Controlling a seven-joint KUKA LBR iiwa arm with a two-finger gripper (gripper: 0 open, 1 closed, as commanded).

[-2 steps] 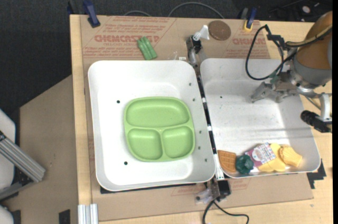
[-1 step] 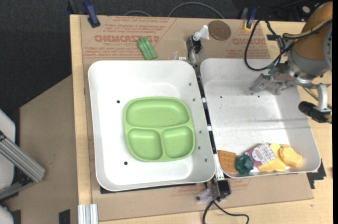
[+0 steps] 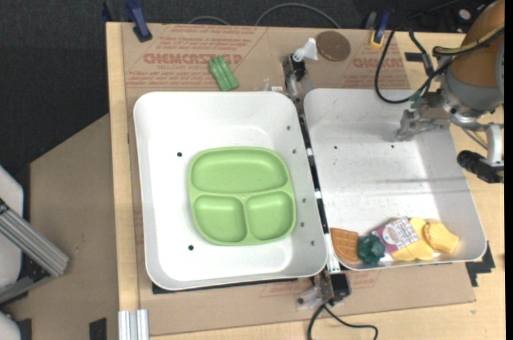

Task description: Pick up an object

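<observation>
At the near edge of the right bin (image 3: 449, 162) a small heap of toy food lies against the front wall: an orange waffle-like wedge (image 3: 345, 244) at the left, a dark green piece (image 3: 370, 250) touching it, a pink-and-white wrapped piece (image 3: 398, 232) beside that, a flat yellow piece (image 3: 413, 252) under it, and a tan ridged piece (image 3: 441, 237) at the right end. These are the objects open to picking, and all of them rest on the bin floor, well apart from the gripper.

The left bin (image 3: 160, 130) holds a light green divided plate (image 3: 240, 196) with three compartments, lying flat near its middle.

The gripper (image 3: 410, 123) hangs over the far part of the right bin, near its back wall, with the grey arm (image 3: 473, 82) and its orange band (image 3: 485, 34) reaching in from the right. It is small and dark against the white floor, and whether it stands apart or together cannot be told; nothing is seen in it.

Behind the bins, on the cardboard sheet (image 3: 176, 58), lie a green clip-like object (image 3: 224, 74) and a brown disc (image 3: 333, 46).
</observation>
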